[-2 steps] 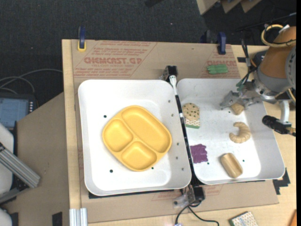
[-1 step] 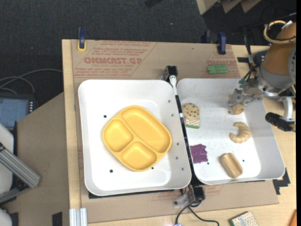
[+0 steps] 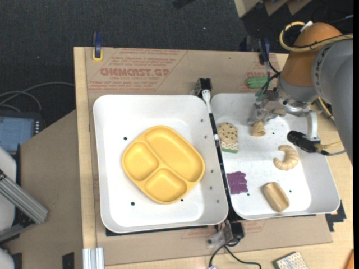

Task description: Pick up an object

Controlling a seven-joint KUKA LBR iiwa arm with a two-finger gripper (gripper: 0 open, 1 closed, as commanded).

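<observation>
A small tan, lumpy toy-food piece (image 3: pixel 257 129) is found at the back of the right bin (image 3: pixel 314 206), directly beneath the gripper (image 3: pixel 261 115), whose fingers appear to reach down to its top, though a hold cannot be confirmed and their spread cannot be told. It is judged light, rigid and uneven, best pinched across its narrow sides. Recorded in the right bin are also a speckled cookie wedge (image 3: pixel 228 137), a croissant (image 3: pixel 287 157), a purple grape cluster (image 3: pixel 236 182) and a tan cylinder (image 3: pixel 275 196); the left bin (image 3: pixel 112 116) contains a yellow three-compartment plate (image 3: pixel 162 163), its compartments bare.
</observation>
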